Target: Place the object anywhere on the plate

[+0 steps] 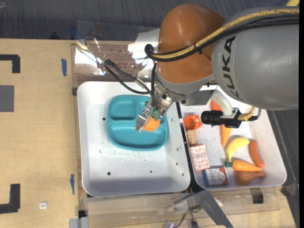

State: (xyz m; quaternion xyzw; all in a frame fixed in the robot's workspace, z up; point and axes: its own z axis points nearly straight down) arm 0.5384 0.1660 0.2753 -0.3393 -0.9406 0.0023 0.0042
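Note:
A teal divided plate (pixel 124 127) lies in the left white bin (pixel 95 165). My gripper (pixel 148 118) hangs over the plate's right side, pointing down and to the left. An orange object (pixel 152 125) sits between its fingers, just above or touching the plate's right compartment. The gripper is shut on this orange piece. The arm's large orange and grey body hides the bench behind the gripper.
The right bin (pixel 273 141) holds several toy foods: a banana (pixel 236 147), a carrot (pixel 247 166), a sausage (pixel 256 152), a red piece (pixel 192 122), a small box (pixel 199 156) and a can (pixel 215 176). A rim (pixel 183 141) divides the two bins.

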